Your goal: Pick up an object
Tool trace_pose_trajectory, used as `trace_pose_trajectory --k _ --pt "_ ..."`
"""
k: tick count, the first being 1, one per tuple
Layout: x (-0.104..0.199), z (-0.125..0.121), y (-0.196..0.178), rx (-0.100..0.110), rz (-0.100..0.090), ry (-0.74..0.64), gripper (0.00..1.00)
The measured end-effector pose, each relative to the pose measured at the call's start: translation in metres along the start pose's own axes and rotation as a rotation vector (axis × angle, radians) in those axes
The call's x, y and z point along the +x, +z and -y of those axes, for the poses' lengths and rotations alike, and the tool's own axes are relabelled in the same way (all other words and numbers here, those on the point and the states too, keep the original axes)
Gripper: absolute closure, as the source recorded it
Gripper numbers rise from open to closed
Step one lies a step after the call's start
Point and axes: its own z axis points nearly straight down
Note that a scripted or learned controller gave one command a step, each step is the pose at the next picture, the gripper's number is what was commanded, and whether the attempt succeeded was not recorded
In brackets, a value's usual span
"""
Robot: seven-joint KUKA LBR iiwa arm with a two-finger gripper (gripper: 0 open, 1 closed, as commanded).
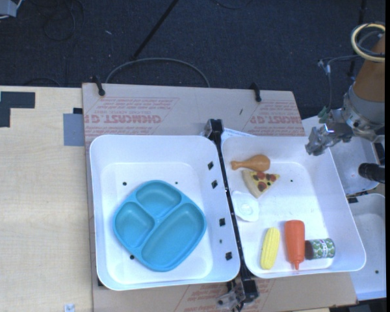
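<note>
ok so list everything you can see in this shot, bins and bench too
blue divided plate: 1, blue, left bin
drumstick: 1, tan, right bin, far side
pizza slice: 1, yellow with red bits, just nearer than the drumstick
white piece: 1, white, right bin by the divider
corn cob: 1, yellow, right bin, near side
orange bottle: 1, orange, right of the corn
small can: 1, green patterned, right of the bottle
bins: 2, white, side by side
cardboard sheet: 1, brown, under the bins
tool: 1, grey, over the right bin's far right corner
</note>
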Motion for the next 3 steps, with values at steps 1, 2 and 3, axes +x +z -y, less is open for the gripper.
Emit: trace_pose_trajectory --k 1,2,3 --pt "0.000 0.000 0.005 0.004 0.000 -0.002 1.00" --pt "0.043 0.011 0.007 0.005 -0.002 -0.002 1.00" --pt "0.100 0.028 0.010 0.006 -0.003 -0.003 1.00"
